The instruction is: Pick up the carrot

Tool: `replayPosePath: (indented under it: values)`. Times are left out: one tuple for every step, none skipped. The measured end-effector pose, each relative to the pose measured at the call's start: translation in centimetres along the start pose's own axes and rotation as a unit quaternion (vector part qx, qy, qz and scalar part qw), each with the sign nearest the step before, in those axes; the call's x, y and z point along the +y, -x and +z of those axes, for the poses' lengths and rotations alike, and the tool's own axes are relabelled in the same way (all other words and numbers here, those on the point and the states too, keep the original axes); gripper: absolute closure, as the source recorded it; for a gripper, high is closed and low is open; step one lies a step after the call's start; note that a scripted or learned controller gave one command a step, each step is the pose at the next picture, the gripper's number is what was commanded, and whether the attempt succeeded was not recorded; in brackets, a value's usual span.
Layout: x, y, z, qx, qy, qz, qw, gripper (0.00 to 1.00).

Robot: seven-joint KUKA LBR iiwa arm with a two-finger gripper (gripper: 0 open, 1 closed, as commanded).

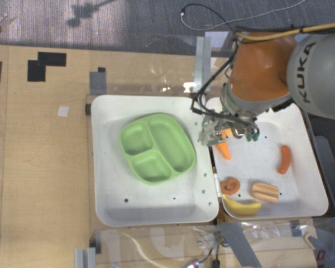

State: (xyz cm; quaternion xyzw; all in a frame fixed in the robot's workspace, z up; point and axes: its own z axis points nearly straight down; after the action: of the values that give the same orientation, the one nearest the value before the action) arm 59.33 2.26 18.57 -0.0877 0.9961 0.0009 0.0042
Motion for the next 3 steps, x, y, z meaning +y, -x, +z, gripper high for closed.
replayPosePath:
  values:
    - [1.9, 2.2, -9.4, -0.002, 0.000, -0.098, 0.9952, 1.00]
    - [-7.5, 3.3, -1.9, 0.000, 0.000, -0.196, 0.9806, 1.00]
    - [-7.5, 3.3, -1.9, 0.000, 0.000, -0.196, 0.9806, 0.00]
